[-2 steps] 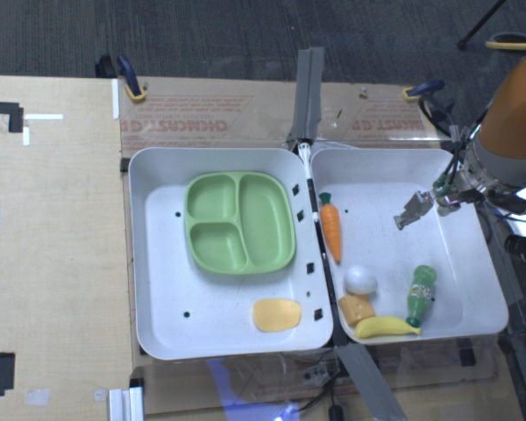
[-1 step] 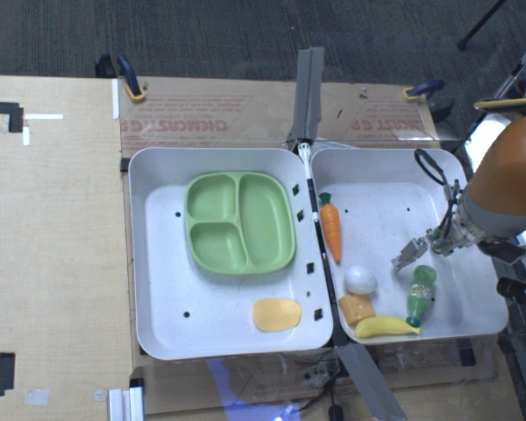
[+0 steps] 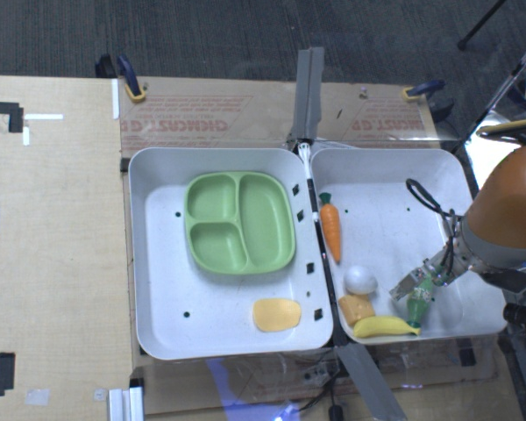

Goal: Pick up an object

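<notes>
Gripper sits low in the right bin, near its front right corner; it looks pinched on a small green item, though blur keeps this unsure. Banana lies just beside it at the front wall, touching an orange-yellow lump; white ball behind those. Carrot lies along the divider. Left bin: green tray, yellow piece near the front.

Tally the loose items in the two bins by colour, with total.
Green: 2, divided plate, small bottle at the gripper
Yellow: 2, flat piece, banana
Orange: 2, carrot, rounded lump
White: 1, ball
Total: 7
</notes>
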`<state>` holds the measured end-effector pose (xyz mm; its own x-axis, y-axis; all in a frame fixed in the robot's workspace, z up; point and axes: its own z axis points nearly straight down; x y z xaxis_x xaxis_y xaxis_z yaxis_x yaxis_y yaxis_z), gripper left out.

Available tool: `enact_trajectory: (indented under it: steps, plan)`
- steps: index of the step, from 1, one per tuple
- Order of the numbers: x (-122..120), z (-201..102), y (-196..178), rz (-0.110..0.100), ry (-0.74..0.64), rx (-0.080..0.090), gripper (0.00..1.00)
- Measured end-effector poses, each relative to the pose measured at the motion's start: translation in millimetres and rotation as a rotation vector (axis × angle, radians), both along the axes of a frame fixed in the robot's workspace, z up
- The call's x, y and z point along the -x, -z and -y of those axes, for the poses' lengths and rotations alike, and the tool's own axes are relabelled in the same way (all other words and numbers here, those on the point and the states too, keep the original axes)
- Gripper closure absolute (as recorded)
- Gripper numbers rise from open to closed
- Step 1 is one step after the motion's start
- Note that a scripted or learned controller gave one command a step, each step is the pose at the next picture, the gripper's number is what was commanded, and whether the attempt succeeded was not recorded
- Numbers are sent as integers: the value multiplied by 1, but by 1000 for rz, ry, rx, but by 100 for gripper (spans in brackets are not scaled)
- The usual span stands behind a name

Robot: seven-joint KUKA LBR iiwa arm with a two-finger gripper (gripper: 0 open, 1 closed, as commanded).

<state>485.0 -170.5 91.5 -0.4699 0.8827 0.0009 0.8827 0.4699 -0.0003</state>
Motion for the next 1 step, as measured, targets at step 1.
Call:
enact_trajectory:
  steps: [1]
  plan:
    - [-3,1,-10,10,4,2,100]
